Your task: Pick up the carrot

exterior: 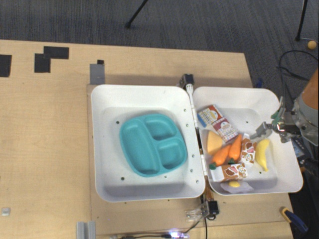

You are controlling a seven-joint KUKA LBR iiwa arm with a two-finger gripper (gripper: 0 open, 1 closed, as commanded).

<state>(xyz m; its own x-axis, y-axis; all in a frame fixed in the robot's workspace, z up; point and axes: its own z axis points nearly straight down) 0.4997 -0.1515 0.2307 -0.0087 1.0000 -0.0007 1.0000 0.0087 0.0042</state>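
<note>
Viewing a tan bench [45, 133] over grey carpet [75, 9] | we note carrot [227, 151] in right bin [286, 168] | gripper [260, 131] above, finger state indiscernible.

From my remote screen, at three o'clock, I see the arm [310, 99]: a rounded grey body with an orange band on top. Its tool [263, 130] is bare grey metal, slim and angular, with small dark fittings and a thin black cable looping nearby.
</note>
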